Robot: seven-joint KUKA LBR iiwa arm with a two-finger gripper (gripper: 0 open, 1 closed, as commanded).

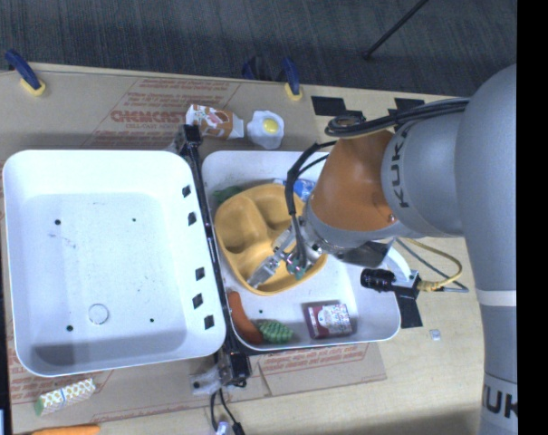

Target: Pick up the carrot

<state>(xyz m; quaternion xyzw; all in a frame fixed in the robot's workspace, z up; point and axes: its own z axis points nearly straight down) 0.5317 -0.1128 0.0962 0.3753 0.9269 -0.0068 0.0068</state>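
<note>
The carrot (241, 319), orange with a green leafy top (274, 332), lies along the front left wall of the right bin (382, 320). My gripper (288, 261) hangs above and to the right of it, over the front rim of a yellow bowl-shaped dish (246, 225). It is apart from the carrot and nothing of the carrot is in it. The grey arm with its orange band (350, 193) covers the bin's right half.
A dark red box (328, 319) lies right of the carrot's top. A blue item (301, 188) and something green (225, 194) peek out at the back. The left bin (20, 243) stands beside. A packet (210, 120) and a yellow-white toy (266, 129) sit behind the bins.
</note>
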